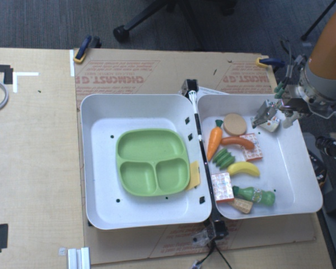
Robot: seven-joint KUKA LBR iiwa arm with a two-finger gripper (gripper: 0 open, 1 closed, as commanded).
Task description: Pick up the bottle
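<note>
Grey carpet and the black legs of an office chair [173, 4] run along the far side of the room, and in front of them a pale wooden worktop [33, 150] carries a sheet of printed cardboard [140, 74] with two shallow white bins side by side on it. The left bin [98, 167] holds a green divided plate [153, 161], with a small yellow piece [195, 175] leaning against the plate's 3 o'clock edge.

The right bin [294, 167] is crowded along its left half. The bottle [254, 195], green with a clear body, lies on its side at about 6 o'clock in that bin, its neck pointing toward the divider. Just beside it at 7 o'clock are a red-and-white packet [222, 186] and a tan block [242, 206]. Above it lies a banana [245, 168], then a green vegetable [224, 158], a sausage [238, 142] on a printed card [255, 150], a carrot [214, 140] and a round brown biscuit [234, 124] near 11 o'clock.

The arm comes in from 3 o'clock, its orange band [330, 52] at the picture's edge. The gripper [267, 118] hangs over the bin's 1 o'clock corner, well apart from the bottle, and looks spread, with nothing between its fingers.
</note>
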